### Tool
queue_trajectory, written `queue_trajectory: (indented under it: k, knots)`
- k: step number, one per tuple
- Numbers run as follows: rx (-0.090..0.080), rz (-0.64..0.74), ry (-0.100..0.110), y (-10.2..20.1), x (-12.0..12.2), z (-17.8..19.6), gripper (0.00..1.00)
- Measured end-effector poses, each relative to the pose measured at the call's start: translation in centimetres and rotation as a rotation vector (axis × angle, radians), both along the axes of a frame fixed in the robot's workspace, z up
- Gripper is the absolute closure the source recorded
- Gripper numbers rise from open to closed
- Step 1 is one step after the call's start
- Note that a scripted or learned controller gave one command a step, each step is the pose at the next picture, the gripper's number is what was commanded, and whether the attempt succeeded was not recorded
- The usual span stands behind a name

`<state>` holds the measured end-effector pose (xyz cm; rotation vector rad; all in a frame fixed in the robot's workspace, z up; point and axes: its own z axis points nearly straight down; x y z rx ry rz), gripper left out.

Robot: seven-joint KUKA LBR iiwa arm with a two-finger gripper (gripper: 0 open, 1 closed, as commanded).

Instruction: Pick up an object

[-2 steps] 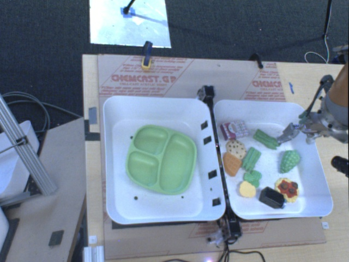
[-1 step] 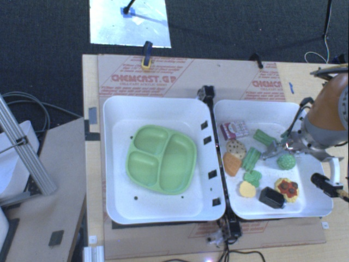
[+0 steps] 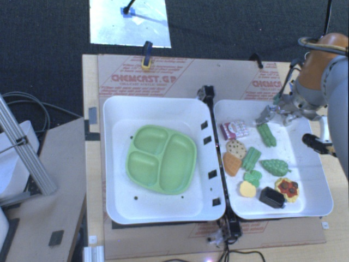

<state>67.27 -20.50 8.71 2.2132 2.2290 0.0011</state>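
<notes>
My gripper (image 3: 276,113) hangs over the far part of the right bin (image 3: 316,201), at the end of the grey arm with its orange band (image 3: 322,61). Just below it lies a long green pickle (image 3: 266,135), with nothing visibly held. To its left lies a pink and white packet (image 3: 234,129). Further forward in that bin are a speckled cookie (image 3: 235,148), an orange piece (image 3: 231,164), a green ridged piece (image 3: 251,158), a leafy green toy (image 3: 274,166), a yellow piece (image 3: 247,189), a black block (image 3: 271,197) and a pizza-like toy (image 3: 287,188).
The left bin (image 3: 120,119) holds a light green divided plate (image 3: 161,158). A black divider with clips (image 3: 214,146) runs between the bins. A black part (image 3: 316,143) sticks in over the right bin's right rim. A metal rail (image 3: 24,152) stands at the far left.
</notes>
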Motion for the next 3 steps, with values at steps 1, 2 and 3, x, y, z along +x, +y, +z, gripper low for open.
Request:
queue_trajectory:
  k: [1, 2, 3]
  knots:
    - [0.001, -0.001, 0.002, 5.0, -4.4, -0.2, 0.00]
    - [-0.002, 0.001, -0.005, 4.8, -4.1, 0.9, 1.00]
    - [-0.001, -0.001, -0.009, 7.5, -6.2, 13.2, 1.00]
